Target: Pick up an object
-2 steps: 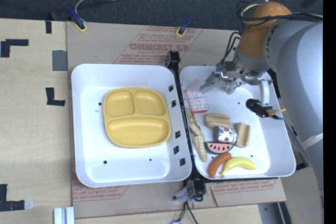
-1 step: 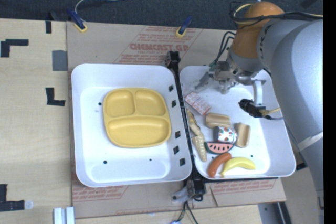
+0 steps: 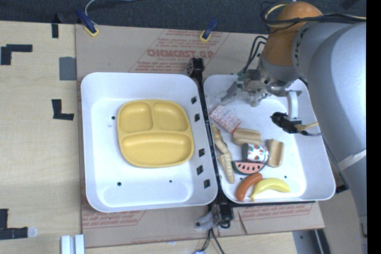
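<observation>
Right bin, end effector indistinct

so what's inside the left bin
A yellow divided plate lies flat in the left bin, its three sections holding nothing. The bin floor under the plate is covered, so anything beneath it can't be seen.

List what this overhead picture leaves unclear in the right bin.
- Gripper: small and seen from above, under the wrist; open or shut cannot be told.
- Right bin: its right side is covered by the grey arm.
- Small can: label too small to read.
- Pink packet: print blurred.
</observation>
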Robot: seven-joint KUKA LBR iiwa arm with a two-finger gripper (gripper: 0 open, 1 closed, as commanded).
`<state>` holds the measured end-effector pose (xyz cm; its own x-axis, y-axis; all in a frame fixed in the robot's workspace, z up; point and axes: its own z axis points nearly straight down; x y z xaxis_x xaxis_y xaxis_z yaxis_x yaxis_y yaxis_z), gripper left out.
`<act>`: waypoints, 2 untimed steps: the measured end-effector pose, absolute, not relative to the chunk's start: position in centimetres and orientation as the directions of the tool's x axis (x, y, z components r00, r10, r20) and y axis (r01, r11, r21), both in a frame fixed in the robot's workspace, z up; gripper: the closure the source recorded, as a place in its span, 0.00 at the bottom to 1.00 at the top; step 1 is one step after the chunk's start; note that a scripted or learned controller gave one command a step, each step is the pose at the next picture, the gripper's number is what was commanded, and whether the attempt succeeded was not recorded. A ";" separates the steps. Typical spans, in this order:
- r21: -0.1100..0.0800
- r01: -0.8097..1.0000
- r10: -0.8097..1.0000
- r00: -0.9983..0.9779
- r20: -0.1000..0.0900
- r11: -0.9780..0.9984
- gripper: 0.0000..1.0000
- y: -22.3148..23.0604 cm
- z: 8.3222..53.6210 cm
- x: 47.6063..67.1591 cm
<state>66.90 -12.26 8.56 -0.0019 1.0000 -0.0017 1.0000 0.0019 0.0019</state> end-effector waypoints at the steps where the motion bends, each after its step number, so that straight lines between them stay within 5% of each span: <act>1: 0.002 1.000 1.000 -0.001 -0.003 0.001 0.00 -12.0 8.6 66.9; 2: 0.002 1.000 1.000 -0.001 -0.003 0.001 0.00 -11.5 8.6 66.9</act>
